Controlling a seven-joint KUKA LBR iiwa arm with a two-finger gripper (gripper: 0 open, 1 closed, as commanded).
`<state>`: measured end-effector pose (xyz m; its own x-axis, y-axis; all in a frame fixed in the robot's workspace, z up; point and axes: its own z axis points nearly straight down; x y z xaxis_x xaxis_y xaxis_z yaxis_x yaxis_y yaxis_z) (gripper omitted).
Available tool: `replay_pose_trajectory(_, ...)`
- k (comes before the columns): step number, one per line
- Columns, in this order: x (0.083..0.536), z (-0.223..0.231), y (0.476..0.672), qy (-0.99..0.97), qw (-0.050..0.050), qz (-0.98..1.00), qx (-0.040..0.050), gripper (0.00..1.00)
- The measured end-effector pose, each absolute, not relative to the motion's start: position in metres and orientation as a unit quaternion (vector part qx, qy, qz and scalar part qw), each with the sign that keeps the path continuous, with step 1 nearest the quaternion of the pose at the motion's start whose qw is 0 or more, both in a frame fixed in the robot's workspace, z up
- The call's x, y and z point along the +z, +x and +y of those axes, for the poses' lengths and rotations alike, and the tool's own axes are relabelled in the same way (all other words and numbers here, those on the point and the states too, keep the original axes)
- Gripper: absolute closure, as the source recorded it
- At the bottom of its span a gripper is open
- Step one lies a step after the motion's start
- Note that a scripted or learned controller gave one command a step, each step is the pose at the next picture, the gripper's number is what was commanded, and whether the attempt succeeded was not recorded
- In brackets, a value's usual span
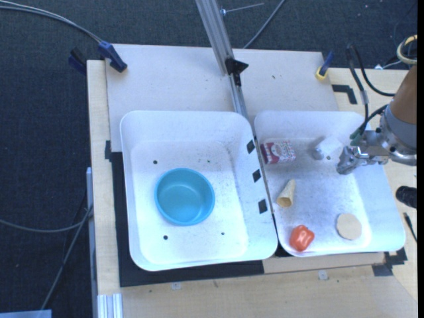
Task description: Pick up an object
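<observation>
A grey robot arm with an orange band reaches in from 3 o'clock, its gripper (347, 162) poised low over the upper right part of the right bin (381, 234) on a wooden bench (165, 78). From this angle it is impossible to tell whether the gripper is clenched or released. Just beside it, toward 9 o'clock, lies a small white object (325, 148) near the bin's far wall; whether the two touch cannot be made out.

Four more items lie in the same bin: a red-and-white packet (277, 152) at about 10 o'clock, close to the divide between the bins; a tan cone (286, 193) near the centre; a red-orange pepper-like piece (301, 238) at 7 o'clock near the front rim; and a round beige disc (348, 226) at 5 o'clock.

The left bin (142, 128) holds a blue bowl (185, 196), upright, slightly left of centre. A metal pole (213, 22) slants across the top of the bench at 12 o'clock.
</observation>
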<state>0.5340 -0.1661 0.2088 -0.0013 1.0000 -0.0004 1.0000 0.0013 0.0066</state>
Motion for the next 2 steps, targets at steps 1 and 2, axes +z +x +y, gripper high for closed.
replay_pose_trajectory(1, 0.206, -0.113, 0.55, 0.705, 0.0, 0.709, 0.0016, 1.0)
replay_pose_trajectory(2, 0.219, -0.061, 0.568, 0.705, -0.001, 0.71, 0.0023, 1.0)
